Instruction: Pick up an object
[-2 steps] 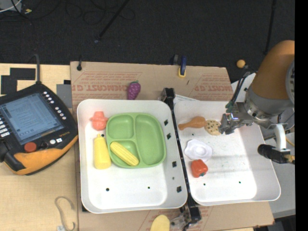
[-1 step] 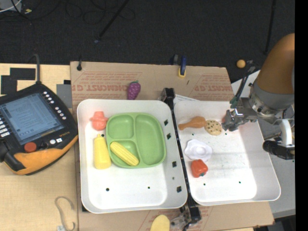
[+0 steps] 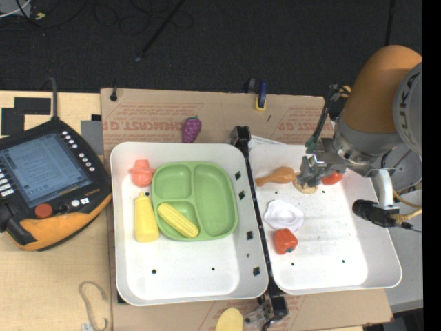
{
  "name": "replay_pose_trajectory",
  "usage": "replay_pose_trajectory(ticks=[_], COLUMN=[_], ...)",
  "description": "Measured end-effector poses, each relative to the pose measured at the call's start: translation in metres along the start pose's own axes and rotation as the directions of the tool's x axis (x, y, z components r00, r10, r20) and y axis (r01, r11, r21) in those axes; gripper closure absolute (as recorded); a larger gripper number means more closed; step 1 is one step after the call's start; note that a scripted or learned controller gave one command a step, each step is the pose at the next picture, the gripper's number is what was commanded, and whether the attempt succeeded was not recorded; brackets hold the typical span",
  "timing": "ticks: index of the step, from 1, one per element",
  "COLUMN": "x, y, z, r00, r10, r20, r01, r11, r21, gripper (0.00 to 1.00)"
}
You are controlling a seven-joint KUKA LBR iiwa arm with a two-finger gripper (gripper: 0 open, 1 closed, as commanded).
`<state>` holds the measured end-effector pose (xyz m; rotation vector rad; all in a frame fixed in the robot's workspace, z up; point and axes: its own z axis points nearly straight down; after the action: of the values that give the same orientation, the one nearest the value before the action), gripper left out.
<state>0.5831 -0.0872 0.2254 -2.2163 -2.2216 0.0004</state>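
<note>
My gripper [image 3: 310, 173] hangs low over the far part of the right bin [image 3: 358, 254]. It is right above the thick end of a tan toy drumstick [image 3: 275, 177], which lies pointing left toward the bin divider. A small red-orange piece [image 3: 333, 178] peeks out just right of the gripper, partly hidden by it. In the middle of that bin sit a white crumpled object [image 3: 282, 215] and, in front of it, a red toy pepper [image 3: 285, 241].
The left bin [image 3: 179, 274] bears a green divided plate [image 3: 207, 198] with a corn cob [image 3: 178, 220] on it, a yellow bottle [image 3: 145, 218] and a pink-red toy [image 3: 140, 173]. A purple toy [image 3: 191, 128] lies behind the bins; a tablet pendant [image 3: 45, 171] sits far left.
</note>
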Motion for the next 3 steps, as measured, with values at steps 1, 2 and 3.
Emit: replay_pose_trajectory(ticks=[1, 2, 3], x=[0.05, 0.094, 0.145], y=[0.013, 0.025, 0.038], z=[-0.01, -0.012, 0.003], r00=[1.0, 1.0, 1.0], r10=[0.0, -0.001, -0.001], r20=[0.001, 0.0, 0.001], r01=[0.0, 0.001, 0.001], r11=[1.0, 1.0, 1.0], r21=[-0.002, -0.002, 0.0], gripper=[1.0, 1.0, 1.0])
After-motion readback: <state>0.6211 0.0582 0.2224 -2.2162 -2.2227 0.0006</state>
